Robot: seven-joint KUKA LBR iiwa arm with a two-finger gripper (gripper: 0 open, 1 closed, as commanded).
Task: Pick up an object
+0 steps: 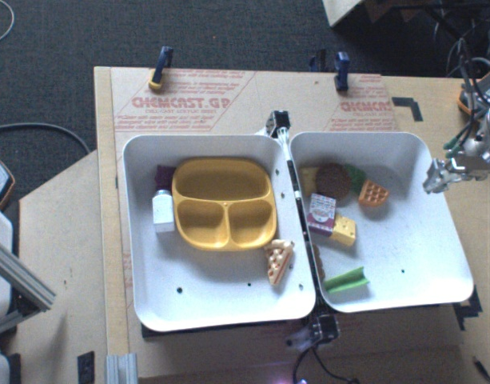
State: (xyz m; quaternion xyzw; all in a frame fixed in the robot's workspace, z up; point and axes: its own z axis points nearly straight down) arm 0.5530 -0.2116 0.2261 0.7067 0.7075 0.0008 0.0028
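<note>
Gripper (438, 176) sits at the right bin's (420, 238) right rim; finger state cannot be determined. Nearest object, the orange waffle piece (373, 193), lies well apart to its left inside that bin

Red print reading "CHEMCAST GP" runs across the counter (229, 94) sheet near its far edge — once at the left, once partly legible at the right — with smaller lines beneath too blurred to read.
</note>
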